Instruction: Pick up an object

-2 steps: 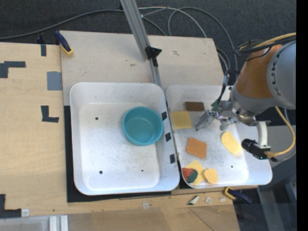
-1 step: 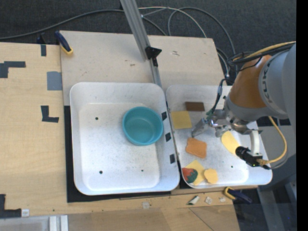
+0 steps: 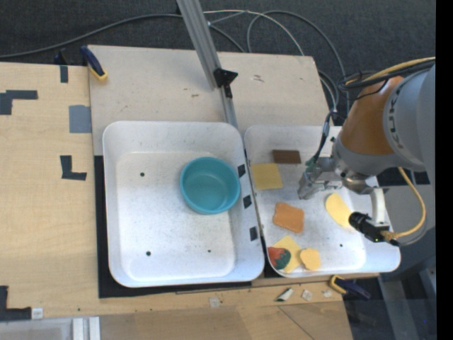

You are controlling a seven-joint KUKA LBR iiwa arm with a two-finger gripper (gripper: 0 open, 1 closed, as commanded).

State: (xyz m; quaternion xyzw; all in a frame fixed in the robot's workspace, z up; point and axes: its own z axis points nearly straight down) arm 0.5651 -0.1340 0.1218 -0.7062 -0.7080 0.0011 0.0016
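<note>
Just jaws [image 3: 308,188] above orange block [image 3: 289,217]

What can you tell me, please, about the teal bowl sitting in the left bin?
The round teal bowl, plastic by its smooth, matte look, stands upright with its open mouth up and nothing visible inside. It sits on the floor of the left shallow white bin, toward that bin's right side, near but apart from the wall. Nothing else touches it; the arm is over the other bin.
</note>
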